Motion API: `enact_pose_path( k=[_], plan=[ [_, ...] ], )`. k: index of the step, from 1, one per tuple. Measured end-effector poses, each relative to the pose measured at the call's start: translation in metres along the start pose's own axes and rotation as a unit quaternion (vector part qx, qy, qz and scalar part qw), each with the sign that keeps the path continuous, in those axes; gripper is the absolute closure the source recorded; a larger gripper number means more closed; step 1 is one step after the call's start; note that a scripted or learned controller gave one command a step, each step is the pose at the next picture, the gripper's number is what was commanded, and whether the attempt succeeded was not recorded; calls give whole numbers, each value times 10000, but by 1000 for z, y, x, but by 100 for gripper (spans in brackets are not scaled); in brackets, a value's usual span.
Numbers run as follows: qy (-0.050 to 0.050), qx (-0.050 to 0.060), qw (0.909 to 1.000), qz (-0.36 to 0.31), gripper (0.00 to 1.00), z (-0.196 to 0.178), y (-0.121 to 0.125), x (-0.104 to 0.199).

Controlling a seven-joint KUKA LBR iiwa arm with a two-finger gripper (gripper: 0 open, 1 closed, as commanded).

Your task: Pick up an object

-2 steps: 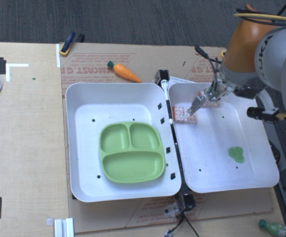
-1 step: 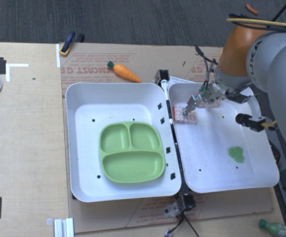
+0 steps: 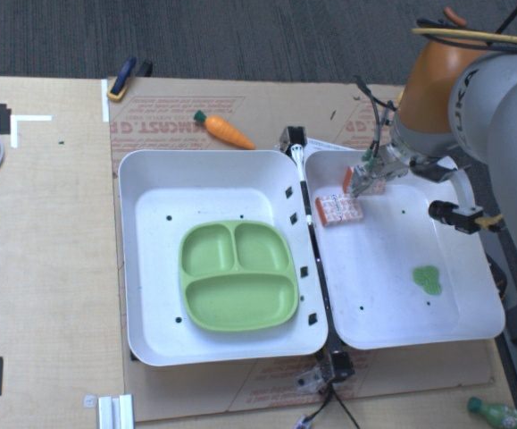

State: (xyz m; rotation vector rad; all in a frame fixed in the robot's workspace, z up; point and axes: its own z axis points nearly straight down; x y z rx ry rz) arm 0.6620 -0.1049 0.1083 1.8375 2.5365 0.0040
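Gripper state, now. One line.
Gripper: low in the right bin, just beside the red-and-white box; open or shut cannot be told, and nothing is seen held.

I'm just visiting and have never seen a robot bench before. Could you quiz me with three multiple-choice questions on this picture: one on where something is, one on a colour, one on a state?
1. Where does the carrot lie?
A. In the left bin
B. On the cardboard behind the bins
C. On the divided plate

2. What colour is the divided plate in the left bin?
A. Green
B. Red
C. Blue

3. How does the red-and-white box stand to the right bin?
A. Lifted clear above it
B. Outside it
C. Lying on its floor

Answers: 1 B, it lies beyond the bins' far rims. 2 A, pale green all over. 3 C, it lies flat just beside the end effector.
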Motion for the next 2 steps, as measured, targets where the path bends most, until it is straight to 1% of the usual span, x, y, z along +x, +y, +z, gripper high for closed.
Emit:
enact_pose_path(
  k=[1, 2],
  plan=[
    [24, 30, 9990, -453, 100, -141, 7, 63],
    [24, 32, 9990, -452, 0, -141, 7, 63]
  ],
)
